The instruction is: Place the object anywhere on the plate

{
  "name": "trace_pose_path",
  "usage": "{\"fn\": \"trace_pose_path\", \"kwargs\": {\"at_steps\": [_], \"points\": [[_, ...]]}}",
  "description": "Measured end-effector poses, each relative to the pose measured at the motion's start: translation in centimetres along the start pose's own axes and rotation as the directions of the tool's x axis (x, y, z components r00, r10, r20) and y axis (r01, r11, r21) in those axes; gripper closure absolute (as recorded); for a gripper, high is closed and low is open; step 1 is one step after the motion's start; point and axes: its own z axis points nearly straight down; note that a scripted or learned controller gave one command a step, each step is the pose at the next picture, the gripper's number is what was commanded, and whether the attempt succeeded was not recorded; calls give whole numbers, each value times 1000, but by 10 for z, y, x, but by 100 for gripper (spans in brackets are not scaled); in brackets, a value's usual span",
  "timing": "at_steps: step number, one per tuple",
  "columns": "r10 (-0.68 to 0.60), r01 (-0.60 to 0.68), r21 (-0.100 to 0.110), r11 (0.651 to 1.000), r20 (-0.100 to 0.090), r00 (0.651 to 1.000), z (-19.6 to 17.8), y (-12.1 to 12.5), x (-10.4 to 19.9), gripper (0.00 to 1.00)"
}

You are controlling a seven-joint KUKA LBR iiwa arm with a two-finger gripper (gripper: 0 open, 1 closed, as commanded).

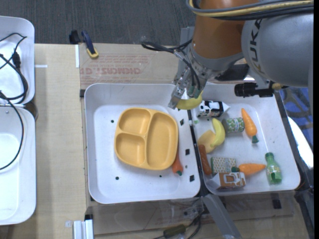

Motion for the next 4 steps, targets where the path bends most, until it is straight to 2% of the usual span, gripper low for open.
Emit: {"fn": "trace_pose_path", "kwargs": {"at_steps": [1,2,3,4], "points": [[-311,311,-1,951,-1,951,-48,18,70,100],[-541,541,-2,841,-2,841,-4,-6,87,100],[-656,656,-2,755,-1,755,-43,-21,136,100],[-576,576,-2,817,0,817,-64,-26,124,100]]}}
